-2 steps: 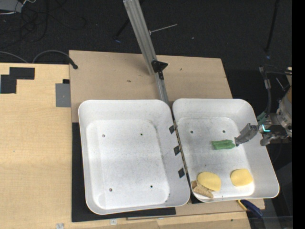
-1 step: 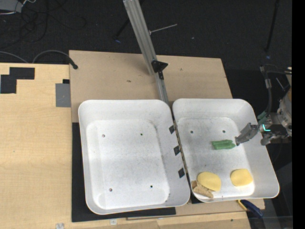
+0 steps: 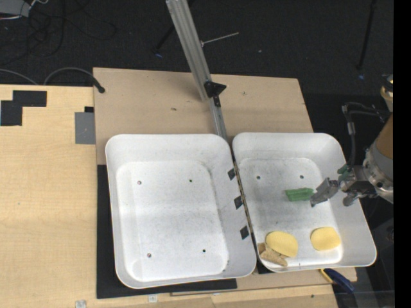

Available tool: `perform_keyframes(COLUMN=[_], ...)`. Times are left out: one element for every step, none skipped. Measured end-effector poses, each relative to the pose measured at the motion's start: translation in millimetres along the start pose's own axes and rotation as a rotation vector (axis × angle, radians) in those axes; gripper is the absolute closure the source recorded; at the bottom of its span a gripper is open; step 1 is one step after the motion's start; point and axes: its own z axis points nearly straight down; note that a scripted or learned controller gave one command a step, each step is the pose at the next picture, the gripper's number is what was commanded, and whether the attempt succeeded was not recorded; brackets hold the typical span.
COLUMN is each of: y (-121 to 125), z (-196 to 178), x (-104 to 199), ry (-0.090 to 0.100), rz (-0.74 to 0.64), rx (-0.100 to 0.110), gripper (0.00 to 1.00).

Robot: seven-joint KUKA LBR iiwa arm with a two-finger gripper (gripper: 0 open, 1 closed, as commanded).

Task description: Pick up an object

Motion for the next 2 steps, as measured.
perform_keyframes(y=[1.1, 5.5], z=[62.2, 107.3], x=[-5.5, -6.7], ry=[0.001, 0.001], rz=[0.0, 0.001], rx=[0.001, 0.0], gripper=[0.0, 0.0])
